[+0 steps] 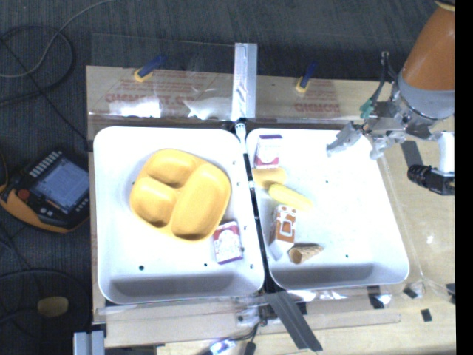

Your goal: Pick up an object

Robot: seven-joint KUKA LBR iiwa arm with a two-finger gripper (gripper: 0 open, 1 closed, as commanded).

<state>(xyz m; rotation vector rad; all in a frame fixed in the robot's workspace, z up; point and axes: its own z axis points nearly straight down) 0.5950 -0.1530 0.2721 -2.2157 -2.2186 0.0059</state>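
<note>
Two glossy white bins (369,220); lumpy yellow plastic tray (179,193) in left.

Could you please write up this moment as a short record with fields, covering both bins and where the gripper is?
left bin: large yellow bread-shaped toy; small white and pink carton near its lower right corner
right bin: white and purple carton, yellow banana, orange carton, cone, all along its left side
gripper: above the right bin's upper right part, nothing between its fingers
task status: no object picked up yet
</note>
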